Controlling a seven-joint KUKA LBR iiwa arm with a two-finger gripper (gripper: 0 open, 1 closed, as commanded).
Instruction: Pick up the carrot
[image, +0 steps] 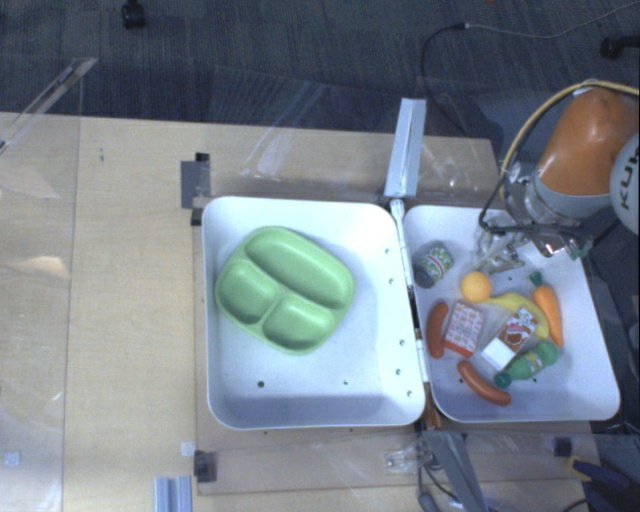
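Camera view: gripper hung over right bin, near its back; carrot lay just below-right, apart from it; finger state unclear, can't tell.

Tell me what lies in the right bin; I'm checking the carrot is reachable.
The right bin holds the carrot, a banana, an orange ball, two sausages, a green bottle, cartons and a can. Anything beneath them is hidden.
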